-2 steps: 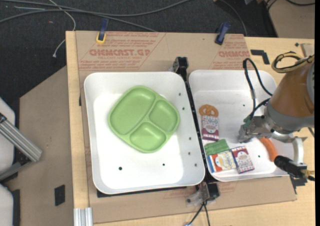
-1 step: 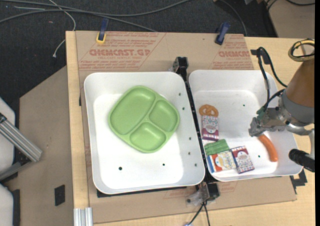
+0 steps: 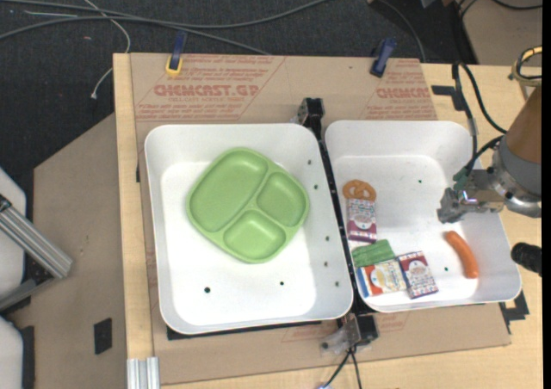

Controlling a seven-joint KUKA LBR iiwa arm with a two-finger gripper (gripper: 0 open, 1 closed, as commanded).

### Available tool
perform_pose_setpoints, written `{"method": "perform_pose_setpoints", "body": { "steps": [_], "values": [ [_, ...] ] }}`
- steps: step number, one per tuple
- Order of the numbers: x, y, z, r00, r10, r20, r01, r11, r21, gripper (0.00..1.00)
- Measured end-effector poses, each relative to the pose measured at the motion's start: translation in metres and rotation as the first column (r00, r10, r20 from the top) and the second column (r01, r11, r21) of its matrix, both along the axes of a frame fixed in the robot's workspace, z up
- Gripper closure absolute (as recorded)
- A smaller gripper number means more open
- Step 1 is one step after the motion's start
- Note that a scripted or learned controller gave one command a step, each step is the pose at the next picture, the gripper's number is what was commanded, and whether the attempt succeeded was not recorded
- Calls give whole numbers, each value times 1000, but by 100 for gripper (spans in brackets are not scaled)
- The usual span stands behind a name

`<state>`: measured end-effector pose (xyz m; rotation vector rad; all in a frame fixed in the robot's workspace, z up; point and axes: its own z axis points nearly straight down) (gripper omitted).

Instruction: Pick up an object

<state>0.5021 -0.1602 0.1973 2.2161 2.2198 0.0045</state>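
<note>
The right bin (image 3: 405, 142) holds a pretzel (image 3: 359, 191), a pink packet (image 3: 363, 220), a green packet (image 3: 372, 253), two small cartons (image 3: 401, 275) and an orange sausage-shaped toy (image 3: 462, 254). My gripper (image 3: 454, 209) hangs at the right side of this bin, just above and left of the orange toy. Nothing shows between its fingers. A green divided plate (image 3: 249, 204) lies in the left bin (image 3: 172, 232).
The arm comes in over the right bin's right wall. A black clamp (image 3: 311, 110) sits at the top between the bins, another (image 3: 357, 331) at the bottom. Cables run across the dark floor beyond the cardboard bench top (image 3: 207, 86).
</note>
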Motion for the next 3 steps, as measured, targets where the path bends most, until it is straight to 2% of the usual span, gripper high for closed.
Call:
{"method": "perform_pose_setpoints", "body": {
  "steps": [1,2,3],
  "values": [
    [2,0,54,1000,0,1,0,1000,-1,100],
    [0,42,50,1000,3,-7,-3,1000,5,100],
    [-6,99,36,1000,5,-9,-4,1000,6,100]
  ]
}}
